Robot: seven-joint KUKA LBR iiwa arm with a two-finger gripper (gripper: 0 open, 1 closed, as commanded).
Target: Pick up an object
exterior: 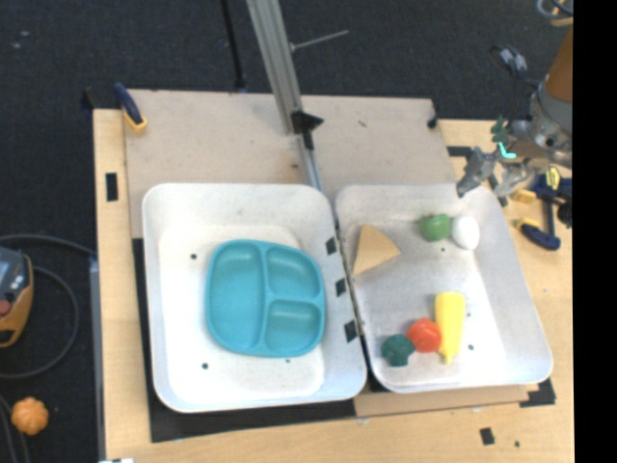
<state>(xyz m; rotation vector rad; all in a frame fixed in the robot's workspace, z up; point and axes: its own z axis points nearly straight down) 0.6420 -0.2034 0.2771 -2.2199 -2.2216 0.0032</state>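
The right bin (521, 297) holds a green ball (436, 227) touching a white egg (467, 231) near its far edge. A tan wedge (372, 250) lies by the bin's left wall. At the front, a yellow cylinder-like piece (449, 325), a red tomato-like ball (424, 335) and a dark green lump (397, 348) sit in a cluster. My gripper (488, 177) hangs over the bin's far right corner, above and right of the egg. It looks open, with nothing between its fingers.
The left bin (174, 249) carries a teal divided plate (265, 298). A slanted aluminium post (275, 51) rises behind the bins' shared wall. Blue-handled tools (542, 230) lie on the bench right of the right bin. A small orange ball (29, 414) rests off the bench at the lower left.
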